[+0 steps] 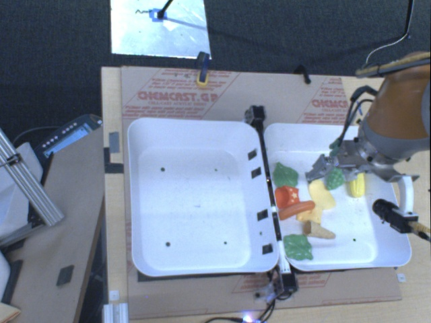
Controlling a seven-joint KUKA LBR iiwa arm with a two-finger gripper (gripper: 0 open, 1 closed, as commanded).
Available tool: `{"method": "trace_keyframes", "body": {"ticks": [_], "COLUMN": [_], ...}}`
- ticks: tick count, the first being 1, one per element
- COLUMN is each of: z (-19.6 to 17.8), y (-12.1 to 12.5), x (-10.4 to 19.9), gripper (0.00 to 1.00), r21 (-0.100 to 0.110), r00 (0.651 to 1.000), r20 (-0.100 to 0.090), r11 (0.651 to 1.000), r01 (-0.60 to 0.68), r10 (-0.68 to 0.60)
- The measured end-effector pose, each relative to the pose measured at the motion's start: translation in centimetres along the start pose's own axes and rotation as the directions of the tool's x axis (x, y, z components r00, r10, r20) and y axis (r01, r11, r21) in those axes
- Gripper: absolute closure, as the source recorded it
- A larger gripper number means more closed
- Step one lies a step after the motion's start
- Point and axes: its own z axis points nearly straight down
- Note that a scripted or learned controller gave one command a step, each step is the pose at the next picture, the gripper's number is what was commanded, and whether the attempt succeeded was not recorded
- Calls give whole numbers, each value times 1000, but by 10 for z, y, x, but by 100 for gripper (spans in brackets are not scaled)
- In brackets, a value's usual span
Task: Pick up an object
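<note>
The gripper [330, 173], its state unclear, should descend straight on the green toy [334, 178] at the right bin's [337, 258] 12 o'clock.

- Two white bins [195, 200], black clips along their shared edge.
- Green pieces [285, 175] at the pile's 10, 2 and 6 o'clock.
- Red-orange piece [289, 200], yellow corn [356, 186].
- Orange band [401, 106] on the grey arm.
- Brown board [222, 89], red lettering.
</note>
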Motion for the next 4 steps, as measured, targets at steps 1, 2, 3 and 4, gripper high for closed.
{"method": "trace_keyframes", "body": {"ticks": [1,2,3,4], "z": [114,131,119,24], "y": [-10,-57,-54,27], "x": [-3,-12,-12,83], "gripper": [0,0,100,100], "r21": [-14,2,-3,-16], "r00": [1000,1000,1000,1000], "r20": [4,0,0,-2], "r11": [1000,1000,1000,1000], "r01": [0,-4,-1,13], "r10": [0,4,1,-13]}}
